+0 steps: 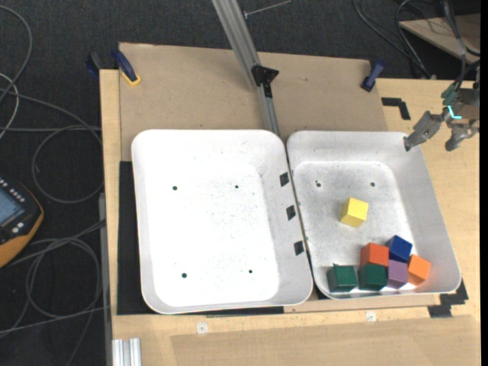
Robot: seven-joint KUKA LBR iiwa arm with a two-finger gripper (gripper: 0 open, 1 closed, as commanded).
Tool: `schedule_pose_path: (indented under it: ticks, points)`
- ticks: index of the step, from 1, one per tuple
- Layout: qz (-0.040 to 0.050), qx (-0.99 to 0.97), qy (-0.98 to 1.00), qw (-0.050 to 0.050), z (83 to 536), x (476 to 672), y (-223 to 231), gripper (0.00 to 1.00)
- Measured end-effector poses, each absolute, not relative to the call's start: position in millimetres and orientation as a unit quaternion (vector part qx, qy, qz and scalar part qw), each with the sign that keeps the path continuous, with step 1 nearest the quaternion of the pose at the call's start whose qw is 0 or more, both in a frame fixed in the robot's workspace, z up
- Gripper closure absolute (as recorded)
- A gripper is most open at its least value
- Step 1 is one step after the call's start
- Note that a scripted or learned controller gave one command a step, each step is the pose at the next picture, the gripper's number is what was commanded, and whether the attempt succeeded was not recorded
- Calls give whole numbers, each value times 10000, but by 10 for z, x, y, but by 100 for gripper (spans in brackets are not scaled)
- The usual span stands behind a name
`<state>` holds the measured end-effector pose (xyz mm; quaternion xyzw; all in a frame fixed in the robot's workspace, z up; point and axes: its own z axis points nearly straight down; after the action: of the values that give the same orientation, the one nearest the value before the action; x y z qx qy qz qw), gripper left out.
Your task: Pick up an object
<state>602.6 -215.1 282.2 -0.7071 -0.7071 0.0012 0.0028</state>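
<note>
On the wooden surface (335, 90), the open, empty gripper (436, 134) hangs at two o'clock of the right bin (427, 197); best target the isolated yellow block (354, 211), approaching squarely from above.

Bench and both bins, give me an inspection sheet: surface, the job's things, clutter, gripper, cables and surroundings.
Surface: wooden bench bearing left bin and right bin side by side.
Job's things: yellow block alone mid right bin; orange, blue, purple and green blocks bunched at its near right corner.
Clutter: blue clamps on the bench's far edge.
Gripper: gripper above the right bin's far right corner, fingers apart, holding nothing.
Cables: black cables on the floor, left.
Surroundings: dark carpet; slanting metal pole.
</note>
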Motion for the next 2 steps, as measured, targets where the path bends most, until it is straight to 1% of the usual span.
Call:
schedule_pose_path:
  ticks: [1,2]
  points:
    - [5,-7064,-7078,4,2855,6033,-2150,0]
    - [18,-7071,-7071,31,2233,5986,-2155,0]
